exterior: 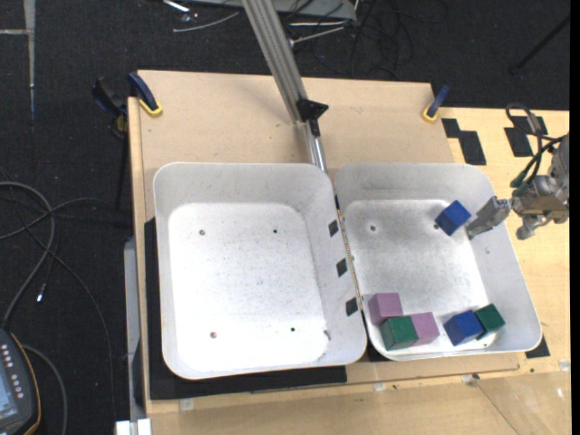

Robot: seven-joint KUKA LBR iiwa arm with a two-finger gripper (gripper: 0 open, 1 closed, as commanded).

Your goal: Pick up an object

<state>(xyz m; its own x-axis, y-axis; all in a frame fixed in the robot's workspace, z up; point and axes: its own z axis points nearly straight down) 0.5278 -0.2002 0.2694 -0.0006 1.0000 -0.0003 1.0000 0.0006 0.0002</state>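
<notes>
jaws [489, 216] at the right bin's [521, 284] far rim, a blue cube [452, 217] just beside them.
whether the jaws are open or closed cannot be told. the cube is judged light, rigid and smooth-sided, best taken across two flat opposite faces; other blocks lie well below the jaws.

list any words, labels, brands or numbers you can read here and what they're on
None can be read.
The blocks and both white bins carry no print.
A device with a screen at the lower left edge is too small and blurred to read.
</notes>
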